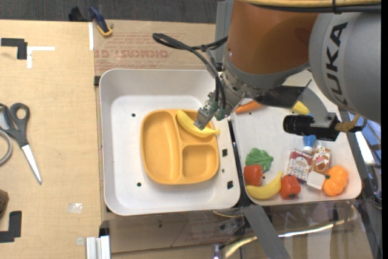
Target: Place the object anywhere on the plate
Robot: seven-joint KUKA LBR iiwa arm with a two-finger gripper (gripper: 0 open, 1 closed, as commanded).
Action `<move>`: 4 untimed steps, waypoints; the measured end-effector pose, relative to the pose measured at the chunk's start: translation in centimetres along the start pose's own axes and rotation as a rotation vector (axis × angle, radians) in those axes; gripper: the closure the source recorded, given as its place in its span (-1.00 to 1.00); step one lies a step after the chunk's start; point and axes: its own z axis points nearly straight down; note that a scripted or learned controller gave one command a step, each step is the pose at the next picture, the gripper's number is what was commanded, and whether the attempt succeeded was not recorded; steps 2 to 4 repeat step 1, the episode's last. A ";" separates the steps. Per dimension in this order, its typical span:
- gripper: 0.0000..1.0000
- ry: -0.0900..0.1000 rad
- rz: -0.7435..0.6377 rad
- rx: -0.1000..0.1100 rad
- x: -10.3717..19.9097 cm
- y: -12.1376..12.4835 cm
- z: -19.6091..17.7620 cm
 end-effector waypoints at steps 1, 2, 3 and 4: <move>-1.00 0.000 0.000 0.001 0.0 0.0 0.0; -1.00 0.000 0.000 0.001 0.0 0.0 0.0; -1.00 0.000 0.000 0.001 0.0 0.0 0.0; -1.00 0.000 0.000 0.001 0.0 0.0 0.0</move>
